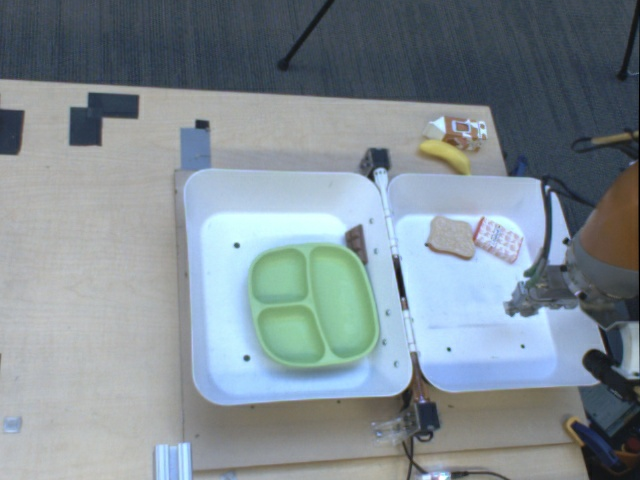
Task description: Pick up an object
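Observation:
In the right bin (470, 353) lie a slice of toast (451, 237) and, just right of it, a small red-and-white packet (498, 239), both near the far wall. My gripper (523, 303) hovers over the right side of that bin, below and to the right of the packet, apart from both items. Nothing shows between its fingers. A green three-compartment plate (314, 306) sits in the left bin (215, 268), with a small brown piece (355, 238) at its upper right corner.
Behind the right bin, on the bench, lie a yellow banana (444, 154) and a small carton (462, 128). A black clamp (376, 160) sits at the far end of the ridge between the bins. Cables run along the bin's right side.

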Tool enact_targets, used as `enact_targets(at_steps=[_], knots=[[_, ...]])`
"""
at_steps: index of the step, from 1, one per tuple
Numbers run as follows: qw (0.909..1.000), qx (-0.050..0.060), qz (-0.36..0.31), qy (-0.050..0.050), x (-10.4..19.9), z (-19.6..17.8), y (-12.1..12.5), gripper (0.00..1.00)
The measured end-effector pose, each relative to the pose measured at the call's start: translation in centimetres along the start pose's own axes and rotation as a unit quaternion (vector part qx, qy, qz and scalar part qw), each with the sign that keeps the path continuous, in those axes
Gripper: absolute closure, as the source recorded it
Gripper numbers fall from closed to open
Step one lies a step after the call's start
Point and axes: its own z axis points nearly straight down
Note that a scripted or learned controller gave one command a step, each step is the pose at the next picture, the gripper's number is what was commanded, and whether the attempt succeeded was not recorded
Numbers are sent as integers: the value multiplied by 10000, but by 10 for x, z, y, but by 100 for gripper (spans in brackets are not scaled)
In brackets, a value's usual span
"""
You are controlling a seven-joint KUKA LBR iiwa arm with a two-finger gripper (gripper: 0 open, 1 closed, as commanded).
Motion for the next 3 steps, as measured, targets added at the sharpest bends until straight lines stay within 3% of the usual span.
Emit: enact_targets(at_steps=[1, 2, 3], knots=[[10000, 2, -1, 1, 0, 0, 0, 0], [10000, 43, 4, 11, 51, 26, -7, 0], [10000, 22, -3, 8, 51, 15, -5, 100]])
